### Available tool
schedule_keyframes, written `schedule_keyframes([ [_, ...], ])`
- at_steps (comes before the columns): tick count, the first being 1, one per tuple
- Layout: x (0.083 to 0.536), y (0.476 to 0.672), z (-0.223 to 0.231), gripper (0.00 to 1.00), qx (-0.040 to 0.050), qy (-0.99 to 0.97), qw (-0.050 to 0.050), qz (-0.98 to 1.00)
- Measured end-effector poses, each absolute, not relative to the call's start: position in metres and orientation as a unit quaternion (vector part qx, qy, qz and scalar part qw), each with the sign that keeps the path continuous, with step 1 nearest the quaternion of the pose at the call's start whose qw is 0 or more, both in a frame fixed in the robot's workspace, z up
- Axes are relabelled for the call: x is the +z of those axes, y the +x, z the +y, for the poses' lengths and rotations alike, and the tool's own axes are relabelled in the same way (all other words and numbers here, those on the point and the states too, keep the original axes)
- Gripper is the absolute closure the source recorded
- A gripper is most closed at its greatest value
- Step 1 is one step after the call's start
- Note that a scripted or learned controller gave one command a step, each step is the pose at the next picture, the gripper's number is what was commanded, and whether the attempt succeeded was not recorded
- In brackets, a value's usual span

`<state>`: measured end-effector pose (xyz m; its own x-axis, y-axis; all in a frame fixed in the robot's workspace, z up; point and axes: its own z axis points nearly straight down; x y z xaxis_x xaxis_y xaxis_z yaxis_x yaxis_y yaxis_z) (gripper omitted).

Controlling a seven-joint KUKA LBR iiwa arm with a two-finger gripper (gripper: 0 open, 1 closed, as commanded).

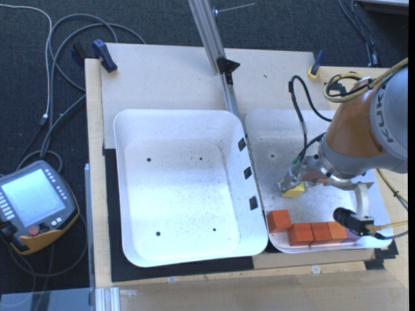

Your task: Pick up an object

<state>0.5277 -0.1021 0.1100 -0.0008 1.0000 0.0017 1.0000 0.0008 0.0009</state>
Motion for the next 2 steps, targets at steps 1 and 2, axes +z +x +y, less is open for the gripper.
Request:
schedule_keyframes([
  [1, 0.204, 0.529, -0.011, 1.00, -0.0045, -0.703, -0.002, -0.711],
  [2, 0.199, 0.495, 0.036, 1.00, 0.0007, -0.705, 0.003, -0.709],
])
